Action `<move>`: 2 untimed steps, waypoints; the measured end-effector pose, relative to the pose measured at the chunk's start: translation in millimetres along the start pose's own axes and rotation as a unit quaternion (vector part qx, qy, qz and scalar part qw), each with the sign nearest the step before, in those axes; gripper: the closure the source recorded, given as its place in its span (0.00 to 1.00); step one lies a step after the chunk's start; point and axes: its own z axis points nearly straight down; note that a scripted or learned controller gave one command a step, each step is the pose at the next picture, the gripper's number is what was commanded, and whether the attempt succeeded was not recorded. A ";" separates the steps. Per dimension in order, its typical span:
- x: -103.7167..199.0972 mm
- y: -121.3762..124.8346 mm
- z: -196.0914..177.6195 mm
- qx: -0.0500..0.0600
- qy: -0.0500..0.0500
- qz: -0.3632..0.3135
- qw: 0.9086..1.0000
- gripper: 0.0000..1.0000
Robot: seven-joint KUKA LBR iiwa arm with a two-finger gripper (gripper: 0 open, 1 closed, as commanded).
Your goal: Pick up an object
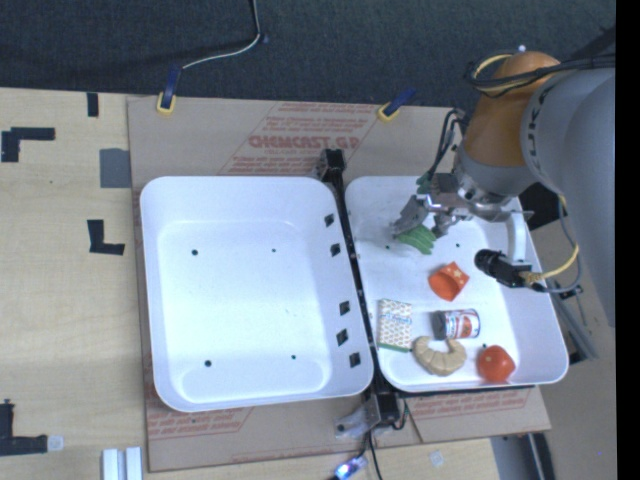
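- The arm point(545, 128) comes in from the desk's right side, grey with that orange band, and reaches down into the right bin point(545, 373).
- The gripper point(428, 218) sits low over the far-left part of the right bin, right on top of a green thing point(413, 236). Honestly can't tell if the fingers are open or closed, or if they've actually got hold of it; it's all a dark clump from this angle.
- The green thing looks like a small leafy or plastic bit, lying on the bin floor near the divider between the two bins.
- The rest of the stuff is in the near half of the right bin: an orange piece point(448, 281) around the middle, a small can point(457, 324) lying on its side just below it, and a patterned packet point(394, 323) to the can's left by the divider.
- Along the near edge there's a tan curved piece point(439, 356), kinda croissant-shaped, and a red tomato-looking ball point(495, 364) in the near-right corner.
- The left bin point(160, 298) sits just beside the right one, on a cardboard sheet point(290, 138) laid on the desk point(60, 298).
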 end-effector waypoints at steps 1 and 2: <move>81.0 -2.3 -48.2 -0.002 0.001 -0.003 1.000 1.00; 130.9 -43.7 -44.4 0.002 0.000 -0.001 1.000 1.00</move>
